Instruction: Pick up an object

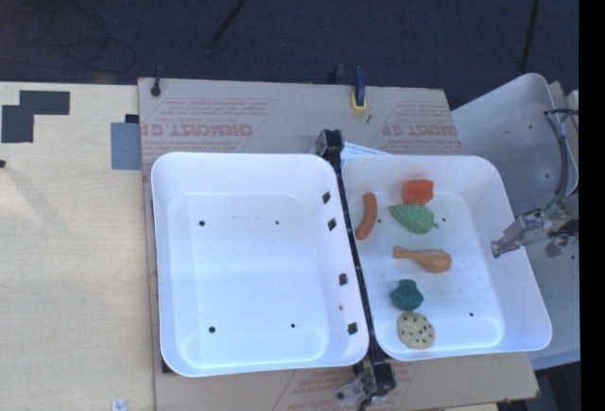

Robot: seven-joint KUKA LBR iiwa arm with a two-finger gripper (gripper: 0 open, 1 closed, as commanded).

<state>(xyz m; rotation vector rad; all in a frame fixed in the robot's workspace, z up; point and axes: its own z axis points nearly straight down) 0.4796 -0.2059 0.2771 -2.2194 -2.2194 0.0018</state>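
Observation:
The right bin (515, 305) holds several toy foods. An orange-red block (417, 191) lies at the back, with a green leafy piece (413, 217) just in front of it. An orange sausage (366, 214) lies by the divider. A tan drumstick (423, 257) rests mid-bin. In front of it sit a dark green broccoli (406, 295) and a speckled cookie (415, 330). My gripper (501, 247) hangs over the bin's right rim, well to the right of the drumstick, with nothing seen in it.
The left bin (170, 248) stands beside the right one, with black clips (333, 225) along the shared wall. A cardboard sheet (246, 121) lies under both. A blue-and-yellow clamp (358, 90) grips its back edge. A grey mounting plate (520, 121) stands at right.

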